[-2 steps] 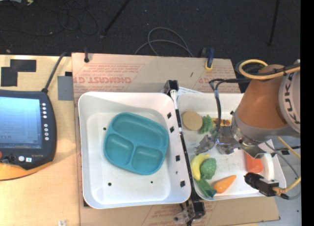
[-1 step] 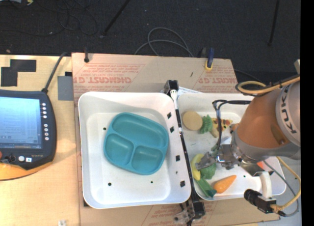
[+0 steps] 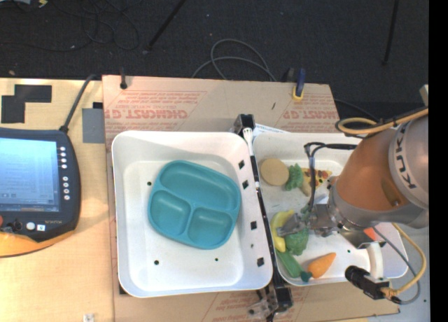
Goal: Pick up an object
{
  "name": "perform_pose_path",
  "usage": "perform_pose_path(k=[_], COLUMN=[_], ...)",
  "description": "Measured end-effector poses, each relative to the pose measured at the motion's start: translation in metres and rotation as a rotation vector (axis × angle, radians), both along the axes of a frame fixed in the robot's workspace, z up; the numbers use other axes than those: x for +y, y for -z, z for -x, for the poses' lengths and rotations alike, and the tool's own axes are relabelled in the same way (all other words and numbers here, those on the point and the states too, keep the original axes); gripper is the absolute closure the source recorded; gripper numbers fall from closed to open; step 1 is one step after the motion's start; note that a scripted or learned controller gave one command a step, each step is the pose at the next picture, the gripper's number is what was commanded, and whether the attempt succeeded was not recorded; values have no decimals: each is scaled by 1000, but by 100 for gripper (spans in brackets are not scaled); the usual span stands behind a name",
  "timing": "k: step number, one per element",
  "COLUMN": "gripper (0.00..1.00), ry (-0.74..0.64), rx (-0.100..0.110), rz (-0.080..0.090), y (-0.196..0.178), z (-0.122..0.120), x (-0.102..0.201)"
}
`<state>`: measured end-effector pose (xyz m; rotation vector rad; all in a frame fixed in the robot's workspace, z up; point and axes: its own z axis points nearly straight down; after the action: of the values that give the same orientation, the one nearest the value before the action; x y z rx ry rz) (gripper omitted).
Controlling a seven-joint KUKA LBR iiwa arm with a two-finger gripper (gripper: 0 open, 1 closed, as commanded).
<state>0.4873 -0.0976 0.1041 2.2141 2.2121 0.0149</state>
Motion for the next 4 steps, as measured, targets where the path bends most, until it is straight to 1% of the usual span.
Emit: perform_pose_path(k=[1, 2, 3, 4], gripper=[0, 0, 100, 100], ry=[-9, 4, -1, -9], rx=[8, 15, 21, 17], rz=[-4, 2, -2, -5], y=[-88, -83, -93, -109], z=[-24, -66, -65, -71], x=[101, 19, 22, 115])
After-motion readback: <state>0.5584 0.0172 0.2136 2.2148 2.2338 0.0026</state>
